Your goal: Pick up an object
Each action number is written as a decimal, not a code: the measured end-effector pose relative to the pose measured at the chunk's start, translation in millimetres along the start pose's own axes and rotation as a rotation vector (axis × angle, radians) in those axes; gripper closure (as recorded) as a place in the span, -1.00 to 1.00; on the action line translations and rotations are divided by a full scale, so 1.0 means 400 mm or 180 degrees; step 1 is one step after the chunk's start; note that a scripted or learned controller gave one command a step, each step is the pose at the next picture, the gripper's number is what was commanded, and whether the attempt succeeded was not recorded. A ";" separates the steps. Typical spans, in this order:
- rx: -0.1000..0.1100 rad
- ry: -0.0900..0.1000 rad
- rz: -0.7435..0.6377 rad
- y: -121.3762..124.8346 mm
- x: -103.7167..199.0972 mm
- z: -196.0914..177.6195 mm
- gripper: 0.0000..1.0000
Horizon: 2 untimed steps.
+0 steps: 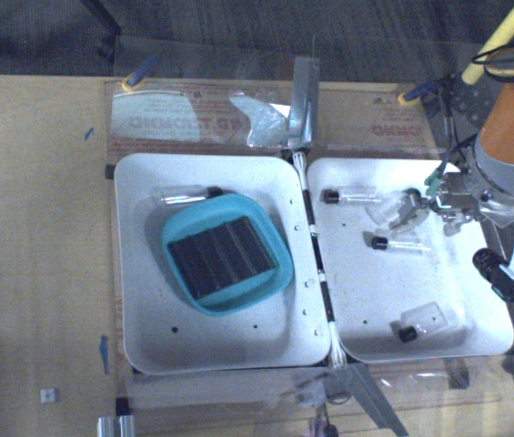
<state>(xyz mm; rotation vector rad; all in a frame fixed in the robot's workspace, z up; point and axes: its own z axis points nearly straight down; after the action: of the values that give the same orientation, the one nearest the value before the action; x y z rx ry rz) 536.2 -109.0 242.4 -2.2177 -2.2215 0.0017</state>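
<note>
— Metal fingers: can you read them?
— No; your gripper (411, 209) hovers low in the right bin (457, 271), grip unclear. You've lifted nothing: clear vials (352, 195) lie beside it, the teal container (227, 253) sits in the left bin (138, 271).

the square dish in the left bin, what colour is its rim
Light blue, around a dark ribbed inside: the square dish in the camera view.
</note>
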 end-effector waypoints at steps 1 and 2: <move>-0.0001 -0.0001 0.0244 0.120 -0.049 0.241 -1.00; -0.0030 -0.0010 0.0194 0.227 -0.159 0.387 -1.00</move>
<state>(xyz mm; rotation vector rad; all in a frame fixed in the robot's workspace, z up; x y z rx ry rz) 626.6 -172.4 87.5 -2.2909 -2.1589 -0.0052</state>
